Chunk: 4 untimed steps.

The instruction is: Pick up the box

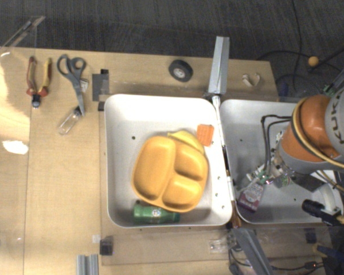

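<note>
Two bins, no lift confirmed. Nearest, a green bottle (155, 213) lay at the left bin's (116, 153) front wall. My gripper (264, 178) sat low in the right bin's (246, 119) front-left corner, touching or just above a small purplish box (251, 197), likely the target. Couldn't tell how open the gripper was, or whether it had hold. Farther back: yellow plate (171, 172), orange piece (204, 134). Left: secure grasp, raise.

The grey arm (327, 133) reaches in from the right, its hand (262, 179) pointing down and left.
</note>
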Each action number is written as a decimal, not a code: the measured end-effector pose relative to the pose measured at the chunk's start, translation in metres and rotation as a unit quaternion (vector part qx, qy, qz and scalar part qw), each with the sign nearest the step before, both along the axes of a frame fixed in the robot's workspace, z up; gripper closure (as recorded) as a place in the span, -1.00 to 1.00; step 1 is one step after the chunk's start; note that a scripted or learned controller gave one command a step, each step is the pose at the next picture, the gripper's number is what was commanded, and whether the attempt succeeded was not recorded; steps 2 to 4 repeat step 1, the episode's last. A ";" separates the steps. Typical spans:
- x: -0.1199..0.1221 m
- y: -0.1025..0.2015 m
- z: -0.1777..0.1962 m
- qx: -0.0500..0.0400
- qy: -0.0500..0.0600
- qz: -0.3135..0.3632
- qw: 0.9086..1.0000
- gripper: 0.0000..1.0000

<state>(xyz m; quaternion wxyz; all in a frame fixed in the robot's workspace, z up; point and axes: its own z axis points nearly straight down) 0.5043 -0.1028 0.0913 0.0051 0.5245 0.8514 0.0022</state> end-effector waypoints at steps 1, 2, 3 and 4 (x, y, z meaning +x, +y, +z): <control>-0.011 0.009 -0.001 -0.001 -0.006 -0.023 1.000 -1.00; -0.011 0.009 -0.001 -0.001 -0.006 -0.023 1.000 -1.00; -0.011 0.009 -0.001 -0.001 -0.006 -0.023 1.000 -1.00; -0.011 0.009 -0.001 -0.001 -0.006 -0.023 1.000 -1.00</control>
